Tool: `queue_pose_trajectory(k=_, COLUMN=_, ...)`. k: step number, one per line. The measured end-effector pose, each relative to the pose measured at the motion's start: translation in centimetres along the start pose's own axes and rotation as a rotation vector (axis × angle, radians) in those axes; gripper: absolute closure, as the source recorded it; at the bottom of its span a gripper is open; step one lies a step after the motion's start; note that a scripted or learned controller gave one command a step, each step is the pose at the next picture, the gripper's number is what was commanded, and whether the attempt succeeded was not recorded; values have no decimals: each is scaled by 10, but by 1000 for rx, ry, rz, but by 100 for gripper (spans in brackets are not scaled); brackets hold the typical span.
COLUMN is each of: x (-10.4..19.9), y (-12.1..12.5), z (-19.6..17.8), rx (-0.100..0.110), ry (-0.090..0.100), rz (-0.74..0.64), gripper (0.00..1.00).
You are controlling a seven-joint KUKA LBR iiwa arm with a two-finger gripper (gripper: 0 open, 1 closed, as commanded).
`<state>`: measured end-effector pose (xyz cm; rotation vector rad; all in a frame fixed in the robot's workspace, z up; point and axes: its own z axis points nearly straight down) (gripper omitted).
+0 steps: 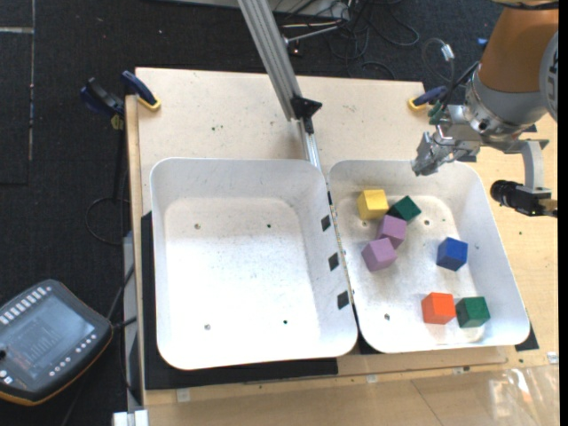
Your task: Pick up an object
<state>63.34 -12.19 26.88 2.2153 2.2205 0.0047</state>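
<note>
Bench, two white bins, coloured cubes

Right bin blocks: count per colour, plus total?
Blocks in the right bin:
Yellow: 1
Purple: 2
Green: 2
Blue: 1
Orange: 1
Total: 7
</note>
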Motion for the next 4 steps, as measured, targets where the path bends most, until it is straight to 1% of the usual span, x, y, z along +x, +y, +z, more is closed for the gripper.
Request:
queue_pose_trajectory(k=1, x=43, y=-26, z=17, rx=8, ry=3, rz=-4, gripper=100)
queue_pose_trajectory(k=2, x=88, y=-63, z=20, rx=8, ry=3, rz=-5, gripper=100)
queue_pose_trajectory(k=4, x=192, y=-115, z=43, rx=9, ry=3, rz=-6, gripper=100)
